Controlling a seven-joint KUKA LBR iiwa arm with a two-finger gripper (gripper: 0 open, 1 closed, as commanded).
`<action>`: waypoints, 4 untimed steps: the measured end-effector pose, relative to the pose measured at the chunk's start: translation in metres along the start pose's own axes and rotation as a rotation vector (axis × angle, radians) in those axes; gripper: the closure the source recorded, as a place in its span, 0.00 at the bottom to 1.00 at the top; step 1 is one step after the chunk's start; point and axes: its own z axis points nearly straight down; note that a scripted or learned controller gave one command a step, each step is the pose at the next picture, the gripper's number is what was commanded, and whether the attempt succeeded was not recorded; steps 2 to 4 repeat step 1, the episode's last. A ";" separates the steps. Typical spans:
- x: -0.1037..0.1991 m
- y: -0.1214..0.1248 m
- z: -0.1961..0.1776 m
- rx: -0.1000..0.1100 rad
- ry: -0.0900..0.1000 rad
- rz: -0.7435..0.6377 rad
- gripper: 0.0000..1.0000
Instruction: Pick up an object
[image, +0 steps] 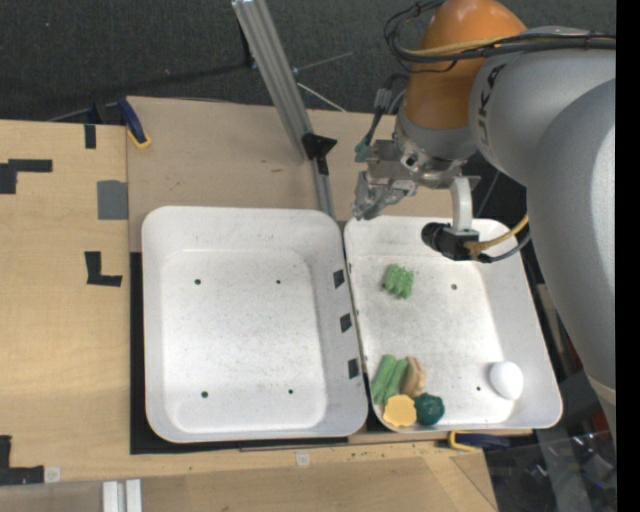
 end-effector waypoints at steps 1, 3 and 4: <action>0.050 -0.003 0.010 0.002 -0.001 0.001 1.00; 0.050 -0.003 0.010 0.002 -0.001 0.001 1.00; 0.050 -0.003 0.010 0.002 -0.001 0.001 1.00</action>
